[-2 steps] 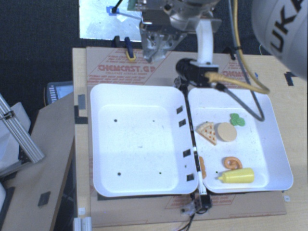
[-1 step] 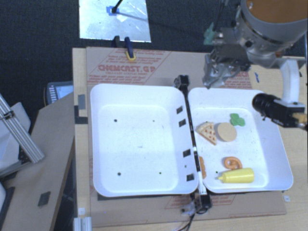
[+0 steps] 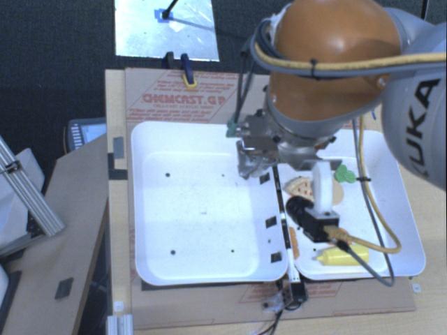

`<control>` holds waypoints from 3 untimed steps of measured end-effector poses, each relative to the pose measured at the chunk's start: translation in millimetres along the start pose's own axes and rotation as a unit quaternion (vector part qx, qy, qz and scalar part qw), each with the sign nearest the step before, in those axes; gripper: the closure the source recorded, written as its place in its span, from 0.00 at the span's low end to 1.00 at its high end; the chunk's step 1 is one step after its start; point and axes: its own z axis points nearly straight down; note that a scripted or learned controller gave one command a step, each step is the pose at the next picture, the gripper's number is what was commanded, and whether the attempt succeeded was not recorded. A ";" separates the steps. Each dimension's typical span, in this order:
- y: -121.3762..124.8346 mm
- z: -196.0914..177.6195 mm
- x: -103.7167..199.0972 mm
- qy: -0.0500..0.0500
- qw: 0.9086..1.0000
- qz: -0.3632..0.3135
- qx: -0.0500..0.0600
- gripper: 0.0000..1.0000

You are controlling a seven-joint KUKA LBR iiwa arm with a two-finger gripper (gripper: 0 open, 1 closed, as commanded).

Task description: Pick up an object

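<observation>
The grey arm, with its orange dome, hangs over the inner edge of the right bin (image 3: 401,222). My gripper (image 3: 249,160) shows as a grey metal block just below the wrist, above the divider between the two bins. In the right bin lie a tan, pizza-like piece (image 3: 300,186), a small green toy (image 3: 345,174), a yellow object (image 3: 337,257) near the front wall and a thin orange stick (image 3: 293,242) beside the divider. A white bracket and a black unit (image 3: 311,219) with a yellow cable hang from the arm over these things and hide part of them.
The left bin (image 3: 195,215) sits beside the right one on a cardboard sheet (image 3: 178,98). A shiny metal plate (image 3: 165,21) lies at the back. Aluminium rails (image 3: 24,187) stand at the far left, off the bench.
</observation>
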 end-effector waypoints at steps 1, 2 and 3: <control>0.1 -137.4 22.2 0.005 1.000 0.000 -0.015 1.00; 39.5 -124.1 73.5 0.002 1.000 -0.001 -0.008 1.00; -1.9 -152.0 67.6 0.003 1.000 -0.001 -0.008 1.00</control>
